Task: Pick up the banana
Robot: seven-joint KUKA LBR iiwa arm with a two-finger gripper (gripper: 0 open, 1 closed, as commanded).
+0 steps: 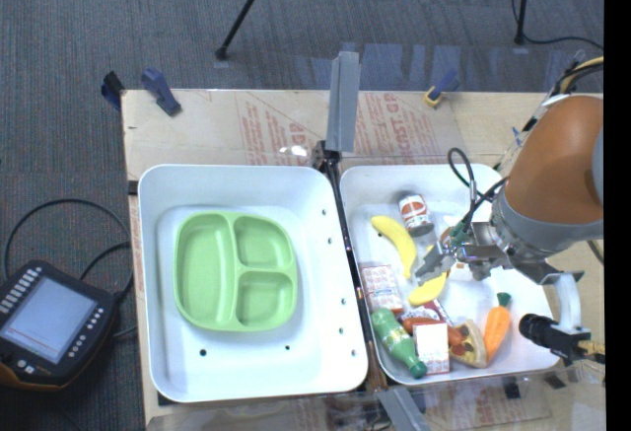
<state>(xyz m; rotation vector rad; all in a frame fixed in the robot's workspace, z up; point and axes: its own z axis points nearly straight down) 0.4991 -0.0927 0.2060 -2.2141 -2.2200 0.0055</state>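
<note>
Background: grey carpet floor, with a wooden bench (pixel 246 123) that carries two white bins side by side; a control pendant (pixel 49 321) lies on the floor at the lower left.
Left bin: left bin (pixel 158 360) holds a green divided plate (pixel 237 271) and nothing of the task.
Right bin: right bin (pixel 367 184) is crowded with a small can (pixel 415 212), a green bottle (pixel 396 340), a carrot (pixel 497 325), some packets and a second yellow piece (pixel 428 292).
Banana: banana (pixel 394 242) lies on the floor of the right bin, near its left wall, curved and flat, not lifted.
Gripper: gripper (pixel 439 263) is low inside the right bin, just beside the lower end of the banana and above the other yellow piece.
Fingers: cannot tell if they are apart or together; nothing is seen clamped between them.
Progress: I judge the approach is nearly made, but the grasp is not yet done.
Left to do: close on the banana itself, then raise it clear of the bin.
</note>
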